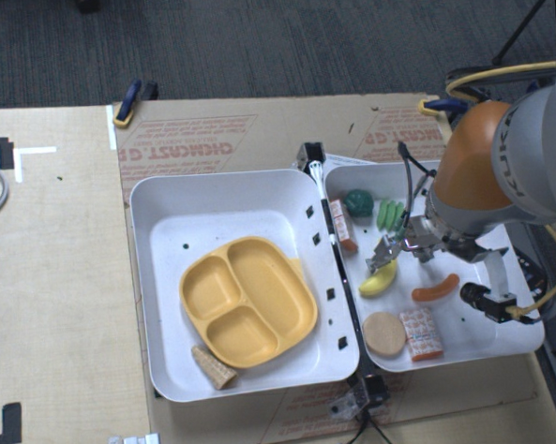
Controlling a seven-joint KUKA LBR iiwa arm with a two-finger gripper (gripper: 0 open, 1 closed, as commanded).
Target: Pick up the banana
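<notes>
1. Because the arm reached in from the right, the gripper (pixel 390 254) hung over the right bin (pixel 473 345) in the camera view, its metal fingers pointing down and left, directly above the upper end of the banana (pixel 379 279).
2. Whether those fingers stood apart or together could not be told; they looked to be at or just over the banana's tip, and nothing showed the fruit between them, so it seemed not yet grasped.
3. While the banana lay on the bin floor, it sat near the left wall, curving down and left, with bare white floor on most sides.
4. Close neighbours hemmed the spot: a green vegetable (pixel 390 213) and a dark green round item (pixel 358 201) above, a small red-labelled package (pixel 339 224) by the wall, an orange sausage (pixel 435 289) to the right, and a round cracker (pixel 384 334) with a wrapped snack (pixel 421 333) below.
5. Open room for a lift appeared to be straight up; sideways travel risked the dividing wall on the left.
6. Across the divider, the left bin (pixel 174 363) carried a yellow divided plate (pixel 249 302) and a bread piece (pixel 215 367), well apart from the work.
</notes>
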